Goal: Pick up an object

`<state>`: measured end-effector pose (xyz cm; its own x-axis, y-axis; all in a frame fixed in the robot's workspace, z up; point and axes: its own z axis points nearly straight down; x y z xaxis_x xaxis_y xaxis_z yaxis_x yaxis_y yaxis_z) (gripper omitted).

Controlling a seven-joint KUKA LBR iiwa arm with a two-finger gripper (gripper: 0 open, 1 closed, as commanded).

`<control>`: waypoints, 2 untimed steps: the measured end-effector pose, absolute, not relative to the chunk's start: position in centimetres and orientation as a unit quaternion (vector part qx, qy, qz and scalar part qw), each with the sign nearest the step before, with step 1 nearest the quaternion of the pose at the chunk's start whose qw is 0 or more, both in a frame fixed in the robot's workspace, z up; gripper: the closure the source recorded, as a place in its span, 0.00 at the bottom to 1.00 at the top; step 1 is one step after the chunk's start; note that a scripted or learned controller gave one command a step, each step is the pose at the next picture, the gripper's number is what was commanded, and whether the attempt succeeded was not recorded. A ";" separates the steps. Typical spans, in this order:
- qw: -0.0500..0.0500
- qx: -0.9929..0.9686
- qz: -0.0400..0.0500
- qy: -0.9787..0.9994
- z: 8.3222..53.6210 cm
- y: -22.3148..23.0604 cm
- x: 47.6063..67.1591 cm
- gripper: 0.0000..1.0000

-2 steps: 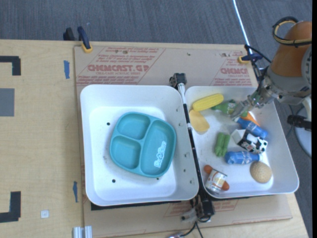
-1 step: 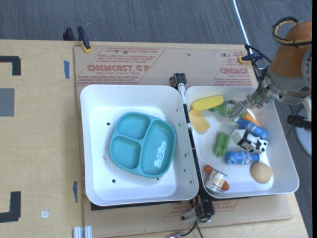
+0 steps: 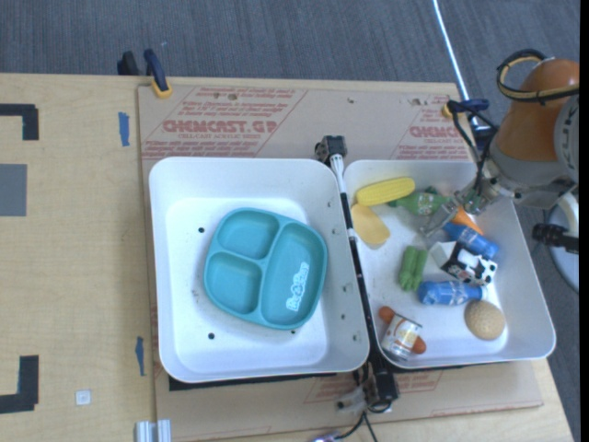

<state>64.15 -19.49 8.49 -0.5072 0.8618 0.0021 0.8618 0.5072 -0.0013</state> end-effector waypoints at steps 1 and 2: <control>-0.001 -0.497 -0.001 -0.868 9.5 -19.5 64.2 1.00; -0.001 -0.624 0.000 -0.781 18.3 -12.8 61.0 1.00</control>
